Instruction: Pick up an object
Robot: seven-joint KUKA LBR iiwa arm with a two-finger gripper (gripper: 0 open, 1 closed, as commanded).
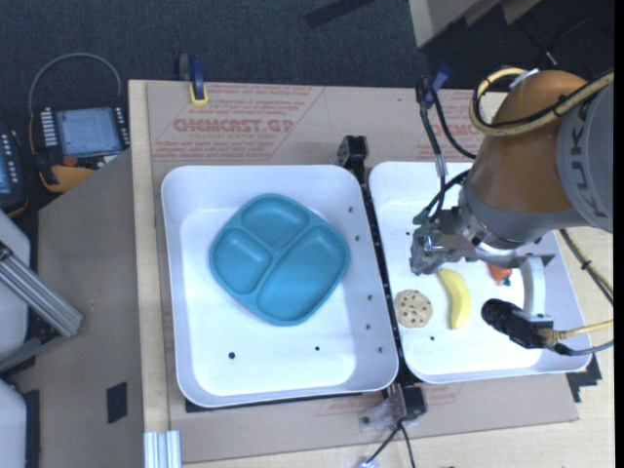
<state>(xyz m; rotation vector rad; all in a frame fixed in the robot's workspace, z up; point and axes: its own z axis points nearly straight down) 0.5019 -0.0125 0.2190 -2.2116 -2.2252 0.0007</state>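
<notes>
The left shallow white plastic bin (185,291) holds a blue plastic plate with three compartments (280,257), lying flat toward the far side of the bin's middle. A black divider strip (375,261) runs between this bin and the right shallow white plastic bin (429,359), which sits just beside it.

In the right bin, a small round tan cookie with dark chips (413,308) lies near the left wall, toward the near side. Just right of it lies a yellow banana (454,296), running from far to near with a slight curve, apart from the cookie. The grey metal two-finger gripper (426,253) hangs just far-left of the banana's far end; from this slanted view I cannot tell how it is set, and nothing is visibly grasped. The grey arm with its orange band (531,144) reaches in from the right, covering the far right part of the bin. A small orange piece (501,274) peeks out right of the banana, partly hidden.
</notes>
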